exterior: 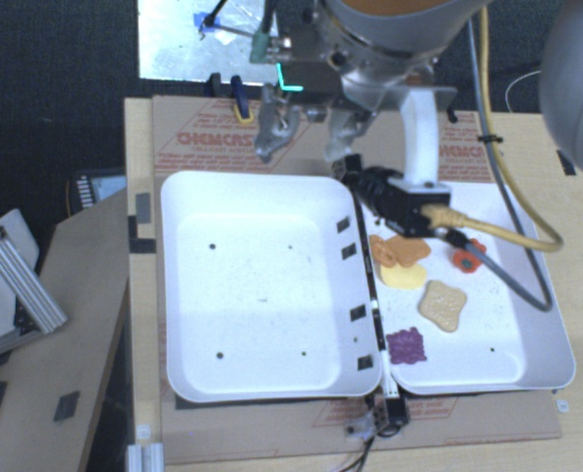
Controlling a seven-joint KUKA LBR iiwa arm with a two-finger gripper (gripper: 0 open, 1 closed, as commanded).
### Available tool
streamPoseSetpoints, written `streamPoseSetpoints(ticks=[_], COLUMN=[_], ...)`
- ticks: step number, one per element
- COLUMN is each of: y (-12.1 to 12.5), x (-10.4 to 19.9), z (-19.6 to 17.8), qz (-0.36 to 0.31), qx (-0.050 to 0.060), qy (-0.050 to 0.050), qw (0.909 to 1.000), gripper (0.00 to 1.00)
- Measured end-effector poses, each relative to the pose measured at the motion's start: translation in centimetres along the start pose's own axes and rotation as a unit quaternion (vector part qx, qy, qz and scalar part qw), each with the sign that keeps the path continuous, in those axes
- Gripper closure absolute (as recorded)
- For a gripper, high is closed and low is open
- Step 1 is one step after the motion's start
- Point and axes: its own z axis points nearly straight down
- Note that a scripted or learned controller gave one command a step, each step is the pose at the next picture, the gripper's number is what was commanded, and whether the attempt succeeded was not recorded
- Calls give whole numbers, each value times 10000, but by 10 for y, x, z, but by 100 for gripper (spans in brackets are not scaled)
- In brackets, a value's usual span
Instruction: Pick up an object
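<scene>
Bench [144, 264], light wood, bearing two shallow white bins side by side on printed cardboard. Left bin [188, 264]: white floor with a few small dark dots. Right bin [527, 347]: holds five small items clustered toward its left half. Item one, an orange flat piece [401, 252], near the divider between the bins. Item two, a pale yellow flat piece [403, 276], touching the lower edge of the orange one. Item three, a tan slice like toast [442, 305], just right of and below the yellow piece. Item four, a purple bunch [405, 344], nearer the front rim. Item five, a small red-orange object [469, 257], apart to the right. Gripper [306, 136] hangs above the far rim of the bins; its two fingers stand apart, nothing between them. A yellow cable [497, 232] crosses the right bin.
</scene>
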Motion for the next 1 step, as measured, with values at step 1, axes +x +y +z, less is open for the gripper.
streamPoseSetpoints(ticks=[1], y=[0], x=[0], z=[-12], qz=[-23], qx=[-13], qy=[9], qw=[10000], gripper=[100])
